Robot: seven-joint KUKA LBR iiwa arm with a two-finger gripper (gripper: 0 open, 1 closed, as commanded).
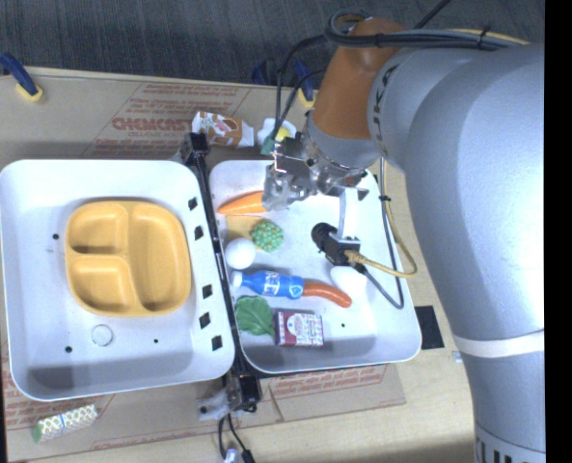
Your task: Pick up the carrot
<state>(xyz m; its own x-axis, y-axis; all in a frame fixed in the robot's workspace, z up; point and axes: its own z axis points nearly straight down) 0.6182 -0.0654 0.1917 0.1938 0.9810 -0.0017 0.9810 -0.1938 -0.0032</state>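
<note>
The orange carrot (239,203) lies in the right bin (392,331), near its back left corner, with its pointed tip toward the divider. My gripper (280,187) is low over the carrot's thick right end and covers that end. The metal gripper body hides where it meets the carrot, so contact cannot be made out. The grey arm with its orange band (348,90) reaches in from the right, over the back of the bin.
Just in front of the carrot are a green bumpy ball (266,234) and a white egg (239,253). Further forward lie a blue bottle (271,284), an orange-red stick (326,295), a green leaf (255,314) and a dark red box (298,328). The left bin holds a yellow divided plate (129,256).
</note>
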